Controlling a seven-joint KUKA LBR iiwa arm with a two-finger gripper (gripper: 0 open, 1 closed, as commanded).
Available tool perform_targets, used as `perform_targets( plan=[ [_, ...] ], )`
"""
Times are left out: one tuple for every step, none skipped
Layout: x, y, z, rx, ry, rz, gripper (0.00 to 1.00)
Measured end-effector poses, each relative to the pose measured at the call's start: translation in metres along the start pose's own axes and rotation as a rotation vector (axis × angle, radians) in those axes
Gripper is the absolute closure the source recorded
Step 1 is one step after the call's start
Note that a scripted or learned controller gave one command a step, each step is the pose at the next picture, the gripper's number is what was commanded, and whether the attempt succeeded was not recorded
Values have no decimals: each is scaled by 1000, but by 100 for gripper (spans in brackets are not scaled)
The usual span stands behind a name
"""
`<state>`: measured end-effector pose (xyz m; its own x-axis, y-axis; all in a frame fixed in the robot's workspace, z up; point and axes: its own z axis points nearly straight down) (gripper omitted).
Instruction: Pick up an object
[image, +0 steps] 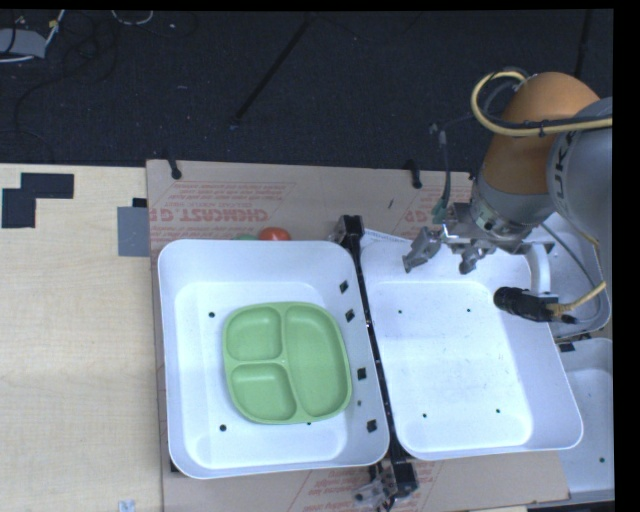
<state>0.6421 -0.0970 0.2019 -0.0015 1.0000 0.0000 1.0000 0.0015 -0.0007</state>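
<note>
Nearest you, the left bin (190, 420) holds a green tray (287, 362), lying flat, its long axis running roughly left to right with a slight tilt. Your gripper (445, 255) hangs open and unladen over the right bin's (540, 420) far rim. Cardboard (250, 205) covers the bench (70, 350); dark carpet lies beyond.

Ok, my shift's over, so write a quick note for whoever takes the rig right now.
Tool: open, holding nothing, above the far rim of the right bin.
Things: green divided plate lies flat in the left bin. A small red and green object sits just behind that bin, on the cardboard.
Done: nothing picked.
Left: move over the plate, descend, grasp, lift.
</note>
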Motion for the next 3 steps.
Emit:
perform_targets(
  plan=[
    [-9,-2,53,7,0,1,0],
    [-8,1,97,5,0,0,0],
    [-7,1,115,4,0,0,0]
  ],
)
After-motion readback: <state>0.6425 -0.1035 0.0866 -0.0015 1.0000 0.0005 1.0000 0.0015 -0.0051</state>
